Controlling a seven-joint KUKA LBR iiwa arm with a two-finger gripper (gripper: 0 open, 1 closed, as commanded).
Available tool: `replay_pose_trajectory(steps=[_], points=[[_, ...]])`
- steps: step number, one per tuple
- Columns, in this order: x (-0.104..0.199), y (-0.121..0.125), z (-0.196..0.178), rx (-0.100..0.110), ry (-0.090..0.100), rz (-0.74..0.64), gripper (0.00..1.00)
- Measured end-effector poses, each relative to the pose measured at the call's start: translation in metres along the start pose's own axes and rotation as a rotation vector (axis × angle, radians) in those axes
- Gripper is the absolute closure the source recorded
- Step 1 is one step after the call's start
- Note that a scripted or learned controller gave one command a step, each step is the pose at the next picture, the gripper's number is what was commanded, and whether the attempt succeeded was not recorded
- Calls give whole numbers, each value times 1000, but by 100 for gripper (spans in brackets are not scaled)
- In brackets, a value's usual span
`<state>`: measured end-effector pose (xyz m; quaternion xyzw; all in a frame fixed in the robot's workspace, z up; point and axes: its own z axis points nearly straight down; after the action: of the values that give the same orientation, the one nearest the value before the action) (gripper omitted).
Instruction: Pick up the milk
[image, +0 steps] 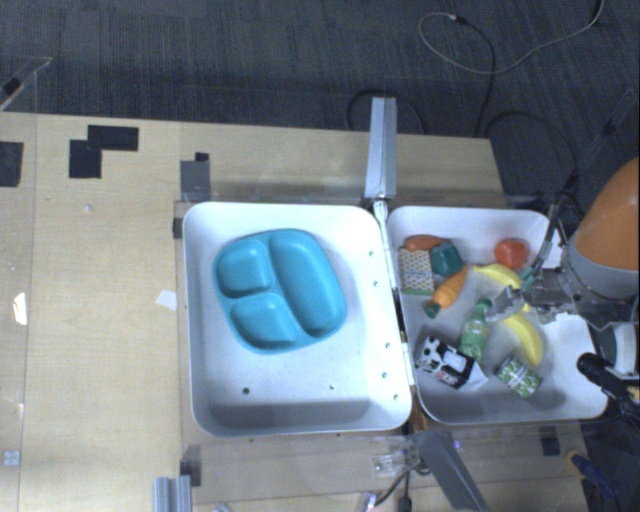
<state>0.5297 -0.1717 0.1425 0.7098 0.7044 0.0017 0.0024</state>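
the milk (446, 363), a small carton with black and white cow patches, lies on its side near the lower left corner of the right bin (560, 405), at the lower middle right of the frame. just right of it stands a green bottle (475, 333), then a banana (527, 338) and a green patterned can (519, 376), so the carton is crowded on 1 side and a descent from its wall side looks freer. the gripper (530, 292) hangs at the right of the frame, above the bananas and well apart from the milk; i cannot tell its state. the left bin (200, 400) holds a blue divided plate (282, 288).
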Motion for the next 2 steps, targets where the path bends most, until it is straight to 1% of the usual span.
replay_pose_trajectory(steps=[1, 2], points=[[4, 18, 45, 2, 1, 126, 0], [-20, 17, 25, 0, 0, 31, 0]])
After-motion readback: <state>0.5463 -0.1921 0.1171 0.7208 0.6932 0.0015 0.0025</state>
